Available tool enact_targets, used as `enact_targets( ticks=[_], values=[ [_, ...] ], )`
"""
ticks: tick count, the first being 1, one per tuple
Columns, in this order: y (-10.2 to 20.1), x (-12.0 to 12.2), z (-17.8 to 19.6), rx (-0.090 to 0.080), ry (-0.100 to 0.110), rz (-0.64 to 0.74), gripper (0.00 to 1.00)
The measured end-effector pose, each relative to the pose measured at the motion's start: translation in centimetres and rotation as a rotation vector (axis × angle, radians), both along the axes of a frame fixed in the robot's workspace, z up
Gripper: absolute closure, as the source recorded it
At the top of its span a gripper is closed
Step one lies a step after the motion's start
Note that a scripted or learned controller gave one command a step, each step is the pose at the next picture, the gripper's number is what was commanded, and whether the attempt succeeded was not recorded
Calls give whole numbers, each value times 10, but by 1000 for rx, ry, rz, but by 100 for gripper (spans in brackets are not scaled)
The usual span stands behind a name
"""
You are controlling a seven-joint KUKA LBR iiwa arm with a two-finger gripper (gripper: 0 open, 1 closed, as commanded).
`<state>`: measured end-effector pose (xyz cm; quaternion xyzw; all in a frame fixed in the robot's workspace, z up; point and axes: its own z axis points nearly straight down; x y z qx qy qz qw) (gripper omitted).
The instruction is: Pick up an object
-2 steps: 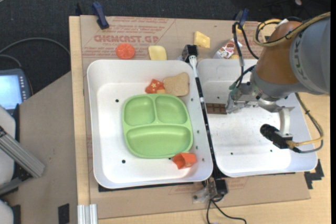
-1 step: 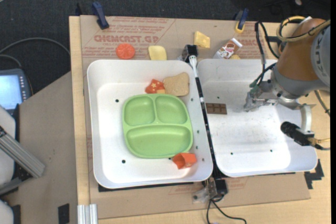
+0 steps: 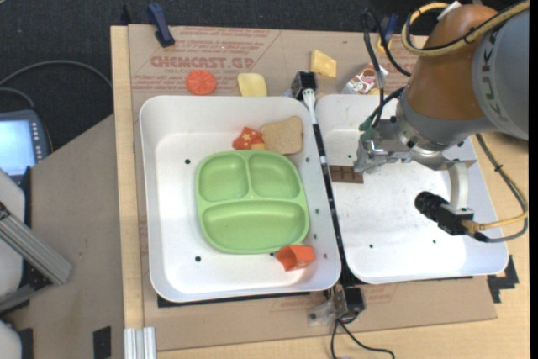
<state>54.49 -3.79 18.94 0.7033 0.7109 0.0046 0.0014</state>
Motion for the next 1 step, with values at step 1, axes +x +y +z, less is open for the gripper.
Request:
enact_targets(
  ticks=[1],
  values=[
    [-57,43,-76,-8,10,-15,100]
  ],
)
